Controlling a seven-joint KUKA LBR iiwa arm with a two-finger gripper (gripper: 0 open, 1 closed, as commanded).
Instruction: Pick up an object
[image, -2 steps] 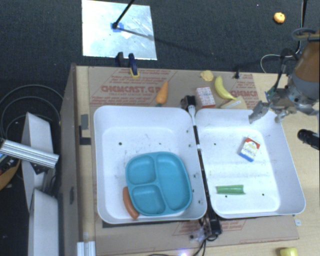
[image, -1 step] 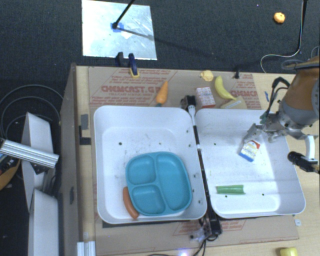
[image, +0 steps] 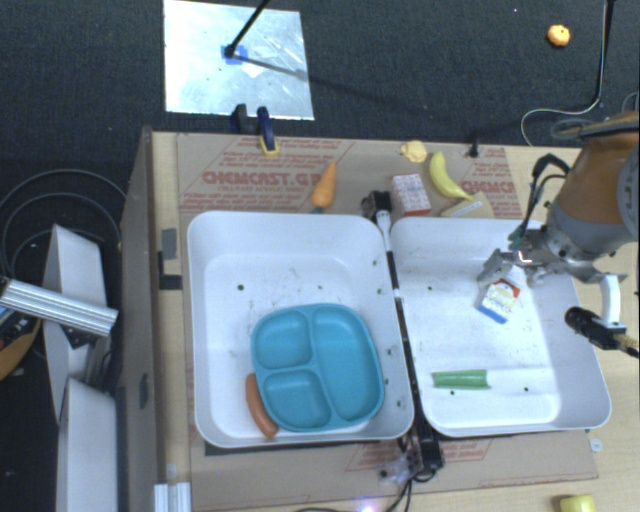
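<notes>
Camera view: gripper (image: 512, 263) hangs over the right bin (image: 560, 400), fingers spread apart just above a small white-blue-red packet (image: 499, 299), nothing held between them.

The surface (image: 290, 170) is brown board printed with red lettering. Two white bins sit on it side by side, the left bin (image: 215, 300) touching the right bin (image: 570, 400). Behind them lie a carrot (image: 324, 186), a small box (image: 410, 193) and a banana (image: 444, 178).
</notes>
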